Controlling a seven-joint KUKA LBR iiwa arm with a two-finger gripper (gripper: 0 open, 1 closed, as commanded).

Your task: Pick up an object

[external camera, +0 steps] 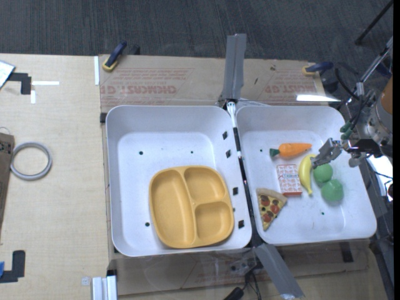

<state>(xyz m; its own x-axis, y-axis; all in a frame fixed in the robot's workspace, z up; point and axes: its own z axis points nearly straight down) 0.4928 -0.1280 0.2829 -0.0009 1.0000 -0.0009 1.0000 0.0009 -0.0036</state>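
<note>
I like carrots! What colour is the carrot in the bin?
The carrot is orange with a green stub at one end, seen in the camera view.

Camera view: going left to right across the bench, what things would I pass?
Grey tape roll → yellow divided plastic tray → toy pizza slice → small red-and-white card → yellow toy banana → green ball.

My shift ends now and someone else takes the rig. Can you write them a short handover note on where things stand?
Gripper: low in the right bin, at the upper green ball; nothing seen between its fingers.
Right bin: carrot, banana, small red-and-white card, pizza slice, second green ball.
Left bin: yellow divided plate.
Done: nothing lifted.
Left: grasp one object and raise it.
</note>
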